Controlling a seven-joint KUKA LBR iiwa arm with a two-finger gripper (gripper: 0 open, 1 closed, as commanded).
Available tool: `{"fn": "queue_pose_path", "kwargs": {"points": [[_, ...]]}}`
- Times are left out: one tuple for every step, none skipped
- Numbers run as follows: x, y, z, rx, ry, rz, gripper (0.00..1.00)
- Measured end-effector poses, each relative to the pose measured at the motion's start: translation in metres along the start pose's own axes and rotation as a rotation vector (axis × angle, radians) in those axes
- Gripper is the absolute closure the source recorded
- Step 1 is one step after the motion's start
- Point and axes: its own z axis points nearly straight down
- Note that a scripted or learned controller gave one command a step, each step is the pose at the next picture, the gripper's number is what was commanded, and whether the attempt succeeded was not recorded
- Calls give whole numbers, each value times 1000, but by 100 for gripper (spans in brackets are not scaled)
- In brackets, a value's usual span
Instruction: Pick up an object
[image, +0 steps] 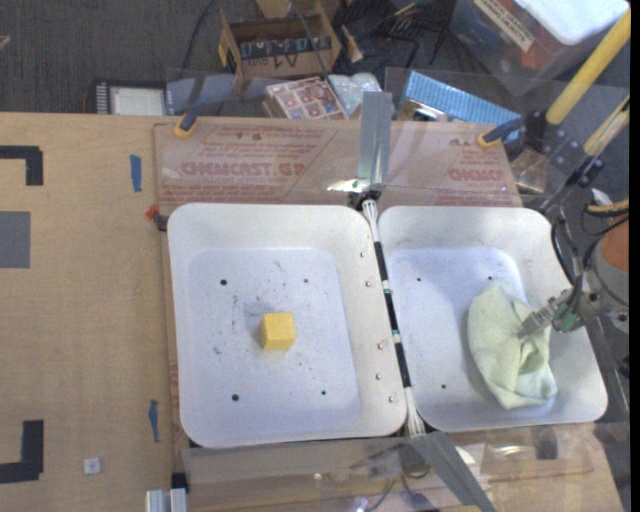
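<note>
Light brown bench top (80, 300), flat and evenly lit, with black angular marks (25, 165) along the left edge and short blue tape strips (135, 172) nearer the middle. Behind the bench top, dark grey carpeted floor (90, 40). Upright on the bench top's far side, a clear panel with reddish lettering (245, 165), held by orange-handled clamps (185, 124). Beyond that panel, clutter: a cardboard box (280, 40), a patterned pink-and-white packet (305, 98), a blue corrugated sheet (455, 100)

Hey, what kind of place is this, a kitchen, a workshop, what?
Most likely a robotics lab bench: two white bins side by side, a gripper reaching into the right one over a pale cloth, and a yellow block in the left.
</note>
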Motion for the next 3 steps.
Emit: {"fn": "queue_pose_path", "kwargs": {"points": [[40,69,-44,1,2,106,100],[-18,-27,14,3,3,169,100],[36,-3,-38,1,2,165,100]]}}
